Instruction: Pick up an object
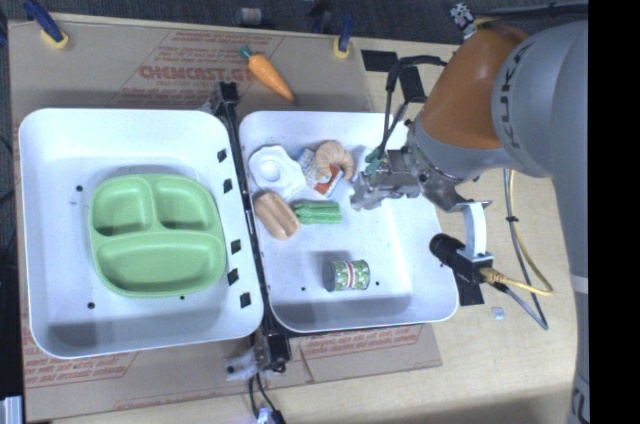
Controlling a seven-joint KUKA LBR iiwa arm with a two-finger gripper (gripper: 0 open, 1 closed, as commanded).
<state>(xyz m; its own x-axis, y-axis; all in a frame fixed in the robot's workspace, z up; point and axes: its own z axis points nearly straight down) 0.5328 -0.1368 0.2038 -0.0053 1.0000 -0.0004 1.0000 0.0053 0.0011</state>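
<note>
In the right bin (420,302) lie a white fried-egg toy (272,168), a croissant-like pastry with a red and white piece (330,162), a tan bread roll (275,214), a green bean-like piece (318,212) and a small green can (348,275). My gripper (366,187) hangs over the bin's middle right, just right of the pastry and the green piece. It sits close to them, but nothing shows between its fingers.
The left bin (50,212) holds a green divided plate (155,232). An orange toy carrot (268,75) lies on the cardboard behind the bins. A black divider (240,212) runs between the bins. Cables trail at the right.
</note>
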